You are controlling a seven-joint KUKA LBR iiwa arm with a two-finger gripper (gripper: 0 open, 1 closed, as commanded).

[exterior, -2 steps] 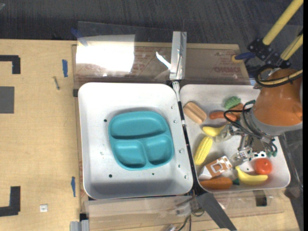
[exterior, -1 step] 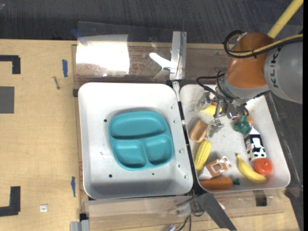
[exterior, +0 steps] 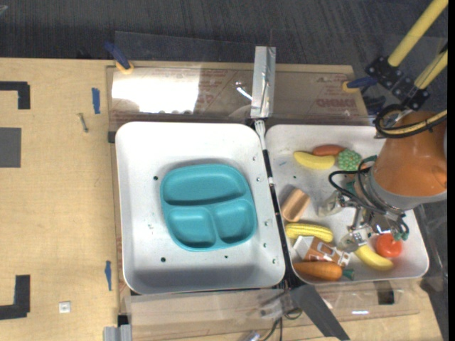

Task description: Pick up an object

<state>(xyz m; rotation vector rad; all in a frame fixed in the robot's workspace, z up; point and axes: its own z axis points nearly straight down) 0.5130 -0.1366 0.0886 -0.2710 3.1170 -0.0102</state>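
The right bin (exterior: pixel 416 190) holds several toy foods. At its back lie a yellow banana (exterior: pixel 314 160), a red sausage (exterior: pixel 328 149) and a green piece (exterior: pixel 348 159). A tan bread piece (exterior: pixel 295 204) and a yellow corn-like piece (exterior: pixel 308 230) sit near the left wall. A small printed box (exterior: pixel 317 249) and an orange carrot (exterior: pixel 318 270) lie at the front. My gripper (exterior: pixel 360 231) hangs low over the front right part, just left of a red tomato (exterior: pixel 389 246) and above a second yellow banana (exterior: pixel 375 258). I see nothing held in it.
The left bin (exterior: pixel 135 162) carries a teal divided plate (exterior: pixel 207 204). A metal divider (exterior: pixel 263 84) stands behind the wall between the two bins. The orange band of my arm (exterior: pixel 411 163) covers the right bin's right side. Brown bench surface (exterior: pixel 50 190) spreads to the left.
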